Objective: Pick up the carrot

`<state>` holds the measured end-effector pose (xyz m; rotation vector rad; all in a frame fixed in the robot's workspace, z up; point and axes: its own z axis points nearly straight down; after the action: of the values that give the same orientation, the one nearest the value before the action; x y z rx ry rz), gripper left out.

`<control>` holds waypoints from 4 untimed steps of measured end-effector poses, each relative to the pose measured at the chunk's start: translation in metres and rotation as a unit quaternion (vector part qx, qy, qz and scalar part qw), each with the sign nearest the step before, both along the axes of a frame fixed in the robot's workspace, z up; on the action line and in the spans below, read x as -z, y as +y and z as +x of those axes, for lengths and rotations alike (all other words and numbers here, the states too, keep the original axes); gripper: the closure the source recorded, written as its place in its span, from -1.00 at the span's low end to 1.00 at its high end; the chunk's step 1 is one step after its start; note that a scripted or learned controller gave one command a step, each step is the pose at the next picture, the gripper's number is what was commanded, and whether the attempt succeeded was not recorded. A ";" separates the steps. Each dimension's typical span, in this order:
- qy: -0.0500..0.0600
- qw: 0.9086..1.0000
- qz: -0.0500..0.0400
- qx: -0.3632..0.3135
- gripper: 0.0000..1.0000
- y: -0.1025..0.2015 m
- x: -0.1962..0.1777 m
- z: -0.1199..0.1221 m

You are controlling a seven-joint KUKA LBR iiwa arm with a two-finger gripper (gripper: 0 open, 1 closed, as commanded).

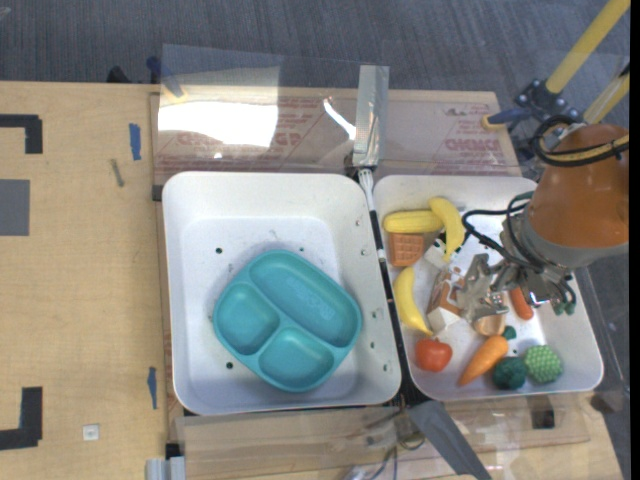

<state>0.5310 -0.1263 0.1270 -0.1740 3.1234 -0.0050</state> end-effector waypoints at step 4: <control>0.000 0.993 0.001 0.120 -1.00 -0.016 0.038 -0.043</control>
<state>0.4878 -0.1424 0.0890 0.2021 3.1224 -0.0033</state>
